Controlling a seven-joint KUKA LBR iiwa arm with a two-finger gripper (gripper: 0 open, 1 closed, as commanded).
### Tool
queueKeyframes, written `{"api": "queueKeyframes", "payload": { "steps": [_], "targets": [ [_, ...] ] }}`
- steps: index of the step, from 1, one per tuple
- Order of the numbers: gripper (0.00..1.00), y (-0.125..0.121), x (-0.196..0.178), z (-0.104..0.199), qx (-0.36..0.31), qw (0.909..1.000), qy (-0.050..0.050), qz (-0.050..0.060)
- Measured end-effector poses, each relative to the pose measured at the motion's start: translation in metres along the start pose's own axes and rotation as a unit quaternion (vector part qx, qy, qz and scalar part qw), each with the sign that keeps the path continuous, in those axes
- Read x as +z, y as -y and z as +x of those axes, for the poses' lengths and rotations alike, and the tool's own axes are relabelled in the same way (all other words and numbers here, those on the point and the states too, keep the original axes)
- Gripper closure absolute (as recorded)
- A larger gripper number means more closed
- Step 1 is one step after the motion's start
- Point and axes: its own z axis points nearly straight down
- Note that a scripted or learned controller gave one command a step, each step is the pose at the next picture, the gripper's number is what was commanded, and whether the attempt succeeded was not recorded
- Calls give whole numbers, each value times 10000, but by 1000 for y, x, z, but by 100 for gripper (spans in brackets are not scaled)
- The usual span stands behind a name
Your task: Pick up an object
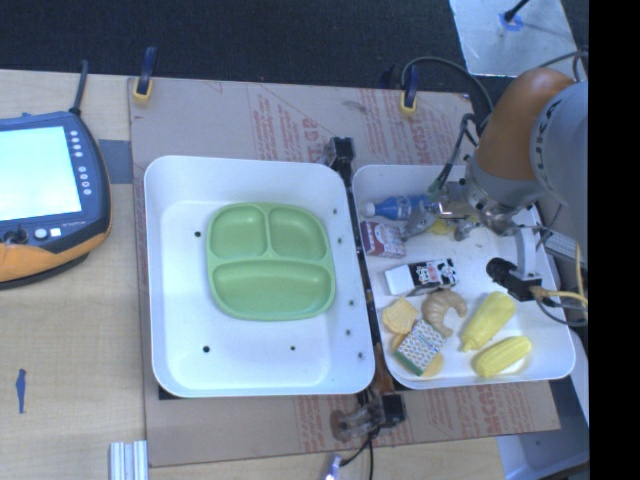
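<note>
In the right bin [560, 363] the tool [437, 215] is down low at the far end, just beside the bottle [398, 208] and a small packet [381, 238]. Can't tell what state it's in tbh, and nothing looks lifted, so I'd say the pick isn't done yet. Corn [487, 319], croissant [444, 308] and cracker [399, 316] sit nearer the front, untouched.

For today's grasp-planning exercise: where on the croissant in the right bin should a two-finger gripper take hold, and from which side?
Probably from above, across the thick middle of the croissant, squeezing its narrow width. It lies flat as a curved arch, and the cracker, the black-and-white carton and the yellow corn cob crowd its sides, so a sideways approach looks blocked. The tapered tips offer less to hold.
</note>
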Motion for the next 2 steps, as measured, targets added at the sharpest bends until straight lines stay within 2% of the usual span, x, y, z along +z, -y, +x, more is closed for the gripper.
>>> {"api": "queueKeyframes", "payload": {
  "steps": [1, 2],
  "targets": [
    [0, -26, 2, 11, 41, 10000, -4, 78],
    [0, -29, 2, -27, 32, 10000, -22, 69]
  ]
}}
